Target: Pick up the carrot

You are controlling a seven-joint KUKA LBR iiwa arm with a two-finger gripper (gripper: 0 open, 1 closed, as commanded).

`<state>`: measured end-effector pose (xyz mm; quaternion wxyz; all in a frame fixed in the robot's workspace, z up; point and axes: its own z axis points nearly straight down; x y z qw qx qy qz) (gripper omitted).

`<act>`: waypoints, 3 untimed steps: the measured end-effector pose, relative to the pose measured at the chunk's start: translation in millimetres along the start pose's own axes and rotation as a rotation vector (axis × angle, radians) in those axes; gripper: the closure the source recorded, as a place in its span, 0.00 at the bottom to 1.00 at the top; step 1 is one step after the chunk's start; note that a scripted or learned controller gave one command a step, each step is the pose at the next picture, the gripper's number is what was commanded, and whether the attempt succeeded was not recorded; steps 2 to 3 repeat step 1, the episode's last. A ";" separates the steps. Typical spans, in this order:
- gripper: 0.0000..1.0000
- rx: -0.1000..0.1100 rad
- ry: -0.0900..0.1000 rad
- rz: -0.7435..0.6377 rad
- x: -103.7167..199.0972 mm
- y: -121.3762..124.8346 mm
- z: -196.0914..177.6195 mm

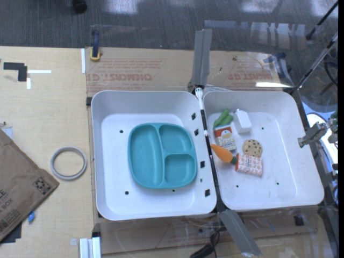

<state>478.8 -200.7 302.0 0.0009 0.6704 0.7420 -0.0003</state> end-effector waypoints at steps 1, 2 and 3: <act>0.00 0.003 0.001 -0.045 118.8 30.2 63.2; 0.00 0.003 0.001 -0.045 118.8 30.2 63.2; 0.00 0.003 0.001 -0.045 118.8 30.2 63.2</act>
